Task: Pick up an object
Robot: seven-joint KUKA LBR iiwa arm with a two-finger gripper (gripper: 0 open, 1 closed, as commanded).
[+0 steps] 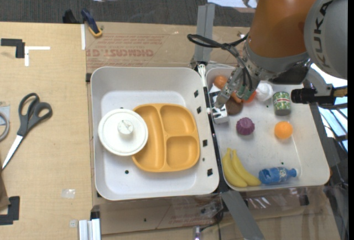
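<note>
Bananas point(238, 168) lie nearest the camera in the right bin point(310, 178), well below the pincer point(231, 95), their long axis running up and down along the divider side, with a blue bottle point(277, 175) just beside them. Closer in, a purple ball point(245, 126) sits just below and right of the pincer with bare floor around it — an orange ball point(283, 130) lies farther right — so it looks the easiest target. Farthest back, the pincer hangs by the bin's upper left corner, hard against the divider, over a brownish thing I can't identify — whether its fingers are open or closed I cannot tell.
</note>
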